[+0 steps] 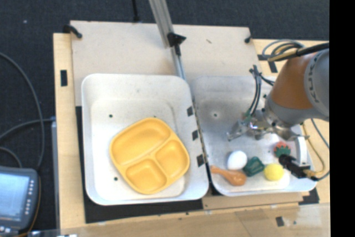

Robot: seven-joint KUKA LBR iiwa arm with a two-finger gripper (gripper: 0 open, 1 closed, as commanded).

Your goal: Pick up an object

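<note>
Objects cluster along right bin's (222, 94) front edge: white ball (237, 160), green piece (254, 166), yellow ball (273, 172), orange spoon (230, 175). Gripper (239, 130) hovers above bin centre, apart from them; opening state cannot tell. Yellow divided tray (148, 155) in left bin (111, 91).

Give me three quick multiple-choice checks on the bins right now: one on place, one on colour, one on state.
1. Where does the tray lie?
A. left bin
B. right bin
C. on the bench outside the bins

2. What colour is the ball at the right bin's near edge?
A. blue
B. yellow
C. black

3. How does the tool stand?
A. above the tray
B. outside both bins
C. over the right bin, apart from the egg

Key: 1 A, the tray sits in the left bin. 2 B, the ball is yellow. 3 C, the tool hangs over bare floor beyond the egg.
</note>
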